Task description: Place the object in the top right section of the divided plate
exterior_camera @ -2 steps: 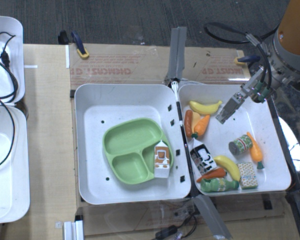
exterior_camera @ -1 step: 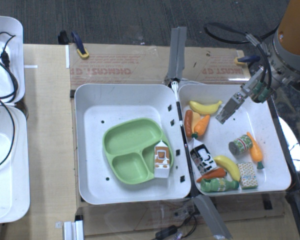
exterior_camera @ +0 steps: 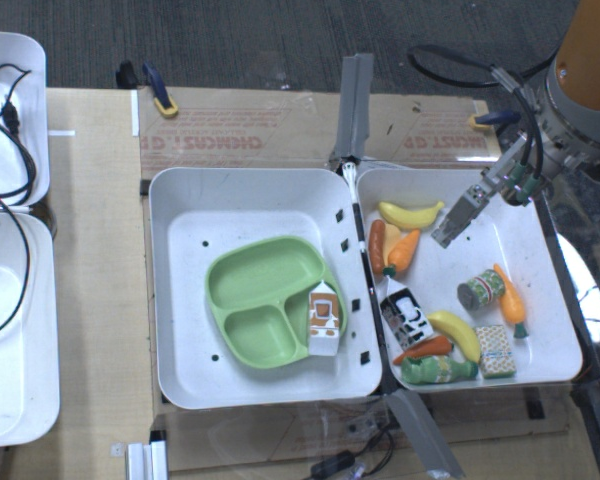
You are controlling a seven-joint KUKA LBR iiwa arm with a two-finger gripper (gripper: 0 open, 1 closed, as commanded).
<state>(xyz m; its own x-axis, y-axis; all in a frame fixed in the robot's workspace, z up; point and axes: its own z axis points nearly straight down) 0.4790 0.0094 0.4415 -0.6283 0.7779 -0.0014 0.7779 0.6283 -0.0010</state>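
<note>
A green divided plate [exterior_camera: 265,273] lies in the left white bin [exterior_camera: 180,268], with one large section at the back and two smaller ones toward the front. A small white and orange carton [exterior_camera: 323,320] stands upright in the plate's front right section, close to the rim. My gripper [exterior_camera: 448,228] hangs over the back middle of the right bin [exterior_camera: 540,258], just right of a yellow banana [exterior_camera: 410,213]. It is well away from the plate and the carton, and I see nothing held in it.
The right bin holds several toy foods: a red sausage [exterior_camera: 377,245], a carrot [exterior_camera: 404,250], a black and white carton [exterior_camera: 402,313], a second banana [exterior_camera: 458,333], a can [exterior_camera: 480,290], another carrot [exterior_camera: 510,298] and a cracker box [exterior_camera: 497,351]. A grey divider [exterior_camera: 354,108] rises between the bins.
</note>
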